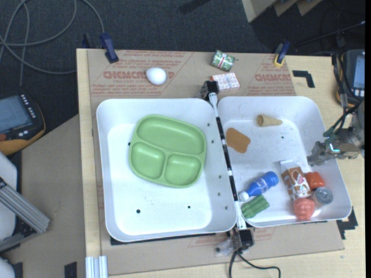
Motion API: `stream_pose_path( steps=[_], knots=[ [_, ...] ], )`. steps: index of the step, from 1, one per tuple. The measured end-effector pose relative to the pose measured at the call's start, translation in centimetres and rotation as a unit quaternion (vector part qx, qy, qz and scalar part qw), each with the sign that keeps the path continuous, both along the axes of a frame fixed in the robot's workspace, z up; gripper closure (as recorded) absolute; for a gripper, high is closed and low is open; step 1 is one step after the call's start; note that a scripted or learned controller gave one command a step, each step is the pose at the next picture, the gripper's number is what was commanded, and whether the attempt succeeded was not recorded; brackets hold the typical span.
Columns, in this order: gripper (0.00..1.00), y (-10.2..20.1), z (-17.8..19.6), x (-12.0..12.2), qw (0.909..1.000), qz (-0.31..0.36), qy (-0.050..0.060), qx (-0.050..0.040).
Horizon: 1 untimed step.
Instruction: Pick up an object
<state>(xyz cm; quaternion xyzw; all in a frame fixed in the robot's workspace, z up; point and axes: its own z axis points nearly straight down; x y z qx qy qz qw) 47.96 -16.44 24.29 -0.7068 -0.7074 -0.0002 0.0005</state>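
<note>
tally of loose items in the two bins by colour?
Green: 2, the tray in the left bin and a small green item in the right bin.
Blue: 1, the bottle.
Tan/brown: 2, the cone and a flat brown piece.
Red/orange: about 3, clustered at the right bin's corner; hard to separate.
Total: about 8.

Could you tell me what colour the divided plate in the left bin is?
Light green; the divided plate shows clearly in the camera view.
</note>
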Motion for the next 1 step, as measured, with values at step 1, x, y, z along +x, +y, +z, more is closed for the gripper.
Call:
stream_pose_path(
  steps=[1],
  knots=[
    [0.0, 0.0, -0.04, -0.03, 1.0, 0.0, 0.0, 0.0001]
  ],
)
